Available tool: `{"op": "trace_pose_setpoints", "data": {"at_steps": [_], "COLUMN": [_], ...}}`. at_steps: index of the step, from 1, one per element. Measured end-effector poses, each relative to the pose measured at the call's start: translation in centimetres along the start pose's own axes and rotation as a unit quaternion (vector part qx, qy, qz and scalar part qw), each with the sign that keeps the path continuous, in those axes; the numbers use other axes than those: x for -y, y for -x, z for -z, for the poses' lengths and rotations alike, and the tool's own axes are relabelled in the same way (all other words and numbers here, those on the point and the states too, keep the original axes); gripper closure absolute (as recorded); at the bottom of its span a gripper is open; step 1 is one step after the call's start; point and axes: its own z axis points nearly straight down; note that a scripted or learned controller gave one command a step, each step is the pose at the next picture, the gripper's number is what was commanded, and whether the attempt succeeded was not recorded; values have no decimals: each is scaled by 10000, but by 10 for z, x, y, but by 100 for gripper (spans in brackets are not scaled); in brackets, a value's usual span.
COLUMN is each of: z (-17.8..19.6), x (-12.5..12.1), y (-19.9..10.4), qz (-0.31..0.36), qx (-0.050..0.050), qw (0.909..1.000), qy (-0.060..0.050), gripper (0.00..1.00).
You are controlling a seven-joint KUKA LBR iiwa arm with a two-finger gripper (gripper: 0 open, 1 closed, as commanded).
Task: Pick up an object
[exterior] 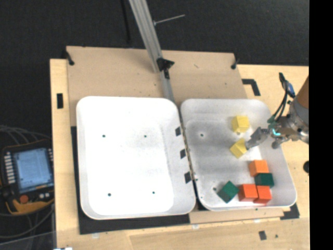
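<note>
Unlabelled blocks in right bin [208, 116], tool [253, 139] beside yellow block [238, 149].

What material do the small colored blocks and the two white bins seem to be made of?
Colored blocks: probably painted wood or foam, judging by flat matte faces and sharp edges; the view cannot settle which. White bins: probably molded plastic, with a smooth, faintly glossy surface and rounded corners.
</note>
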Motion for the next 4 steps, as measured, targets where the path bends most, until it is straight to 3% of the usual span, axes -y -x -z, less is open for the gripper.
{"op": "trace_pose_setpoints", "data": {"at_steps": [1,2,3,4], "z": [3,-59,-100,-117], "x": [-1,5,5,2], "y": [0,2,0,2], "qz": [1,-17,-12,-30], "qx": [4,11,33,35], "qw": [10000,10000,10000,10000], "qy": [24,-10,45,51], "gripper": [0,0,0,0]}}
